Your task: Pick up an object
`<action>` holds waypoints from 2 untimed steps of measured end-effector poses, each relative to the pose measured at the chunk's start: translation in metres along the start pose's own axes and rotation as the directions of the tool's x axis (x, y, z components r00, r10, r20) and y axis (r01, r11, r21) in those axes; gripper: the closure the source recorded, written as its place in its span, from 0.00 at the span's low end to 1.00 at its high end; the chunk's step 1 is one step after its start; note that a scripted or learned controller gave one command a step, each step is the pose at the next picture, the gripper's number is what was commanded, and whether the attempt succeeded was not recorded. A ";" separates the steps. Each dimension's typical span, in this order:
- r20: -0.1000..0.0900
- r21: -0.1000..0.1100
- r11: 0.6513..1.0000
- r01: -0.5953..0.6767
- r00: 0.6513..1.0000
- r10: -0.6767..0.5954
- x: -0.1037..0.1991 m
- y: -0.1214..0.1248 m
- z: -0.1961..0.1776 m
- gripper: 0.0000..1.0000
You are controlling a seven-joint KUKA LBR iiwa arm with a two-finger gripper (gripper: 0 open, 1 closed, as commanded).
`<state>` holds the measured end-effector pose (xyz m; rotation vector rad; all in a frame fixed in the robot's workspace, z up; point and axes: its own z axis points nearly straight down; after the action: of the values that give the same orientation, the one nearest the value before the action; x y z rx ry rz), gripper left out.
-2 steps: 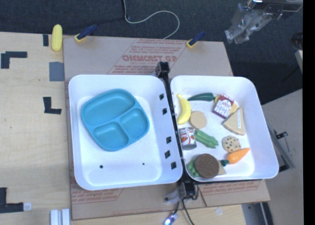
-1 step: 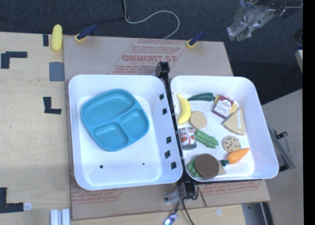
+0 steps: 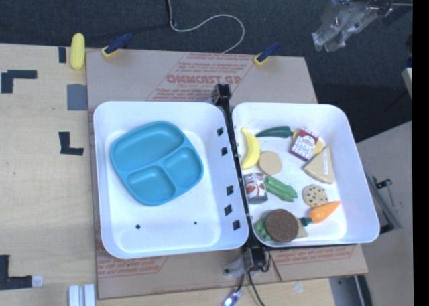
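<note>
The right bin [image 3: 348,130] holds several toy foods: a yellow banana [image 3: 250,148], a tan round cracker [image 3: 270,162], a green pepper [image 3: 273,132], a red and white box [image 3: 303,144], a cheese wedge [image 3: 321,165], a small can [image 3: 255,187], a green pod [image 3: 281,188], a cookie [image 3: 314,195], a carrot [image 3: 324,211] and a burger [image 3: 281,225]. My gripper [image 3: 333,27] hangs high at the upper right, beyond the bins' far edge, well away from all of them. Nothing shows between its fingers.
The left bin [image 3: 114,231] bears a blue sectioned plate [image 3: 156,162]. A black divider with clips [image 3: 230,164] runs between the bins. A cable [image 3: 201,23] loops on the dark floor behind. A yellow corn toy [image 3: 78,51] lies on the bench at the far left.
</note>
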<state>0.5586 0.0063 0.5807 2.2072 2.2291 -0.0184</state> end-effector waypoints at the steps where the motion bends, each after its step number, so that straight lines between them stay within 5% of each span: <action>1: 0.001 0.000 1.000 0.000 1.000 0.000 0.000 0.000 -0.010 1.00; 2: 0.002 0.001 1.000 0.001 1.000 -0.001 0.000 0.001 -0.020 1.00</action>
<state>0.5593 0.0068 0.6003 2.2061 2.2292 -0.0208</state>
